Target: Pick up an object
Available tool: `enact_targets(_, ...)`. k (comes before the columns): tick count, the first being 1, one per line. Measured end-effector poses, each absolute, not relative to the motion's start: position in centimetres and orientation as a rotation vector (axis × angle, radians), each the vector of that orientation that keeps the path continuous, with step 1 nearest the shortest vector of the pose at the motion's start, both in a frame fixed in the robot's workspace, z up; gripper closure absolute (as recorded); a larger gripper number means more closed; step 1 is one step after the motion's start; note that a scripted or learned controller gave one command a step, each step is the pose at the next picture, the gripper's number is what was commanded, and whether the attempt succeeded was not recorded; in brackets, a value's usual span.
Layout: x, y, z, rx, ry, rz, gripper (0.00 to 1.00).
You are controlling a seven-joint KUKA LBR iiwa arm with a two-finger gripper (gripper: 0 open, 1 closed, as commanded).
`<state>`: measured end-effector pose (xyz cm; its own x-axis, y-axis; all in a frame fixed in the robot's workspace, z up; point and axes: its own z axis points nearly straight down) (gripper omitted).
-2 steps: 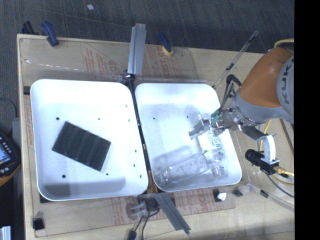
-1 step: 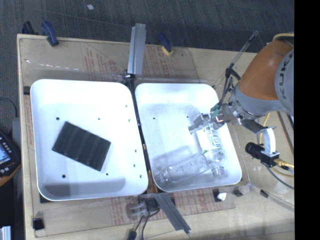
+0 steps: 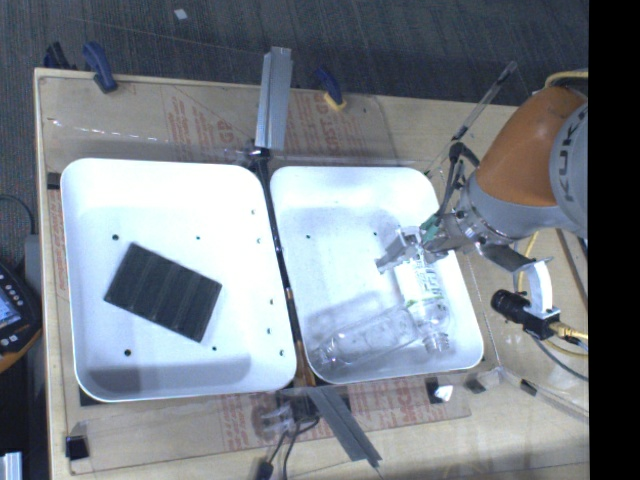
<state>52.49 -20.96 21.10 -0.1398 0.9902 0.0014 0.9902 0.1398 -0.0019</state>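
My gripper (image 3: 398, 251) reaches in from the right and hovers over the right part of the right bin (image 3: 330, 193). Just below it lies a clear plastic bottle (image 3: 428, 298), running from the gripper toward the bin's front right corner. A second clear bottle (image 3: 365, 340) lies on its side along the front wall of the same bin. Whether the gripper touches the first bottle is unclear, since the clear plastic blends into the white floor. In the left bin (image 3: 90, 193) a dark ribbed rectangular pad (image 3: 163, 291) lies flat, tilted.
A metal divider bar (image 3: 273, 98) stands at the back between the bins. Blue clamps (image 3: 100, 66) grip the bench's back edge. Cables and a black fitting (image 3: 520, 308) hang off the arm just right of the right bin.
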Motion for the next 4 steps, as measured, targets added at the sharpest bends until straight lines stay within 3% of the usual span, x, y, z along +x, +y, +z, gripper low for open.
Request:
enact_targets(2,55.8,-21.0,18.9,-1.96,-2.457,0.0,0.0)
enact_targets(4,56.5,-20.9,18.3,-1.876,-2.523,0.0,0.0)
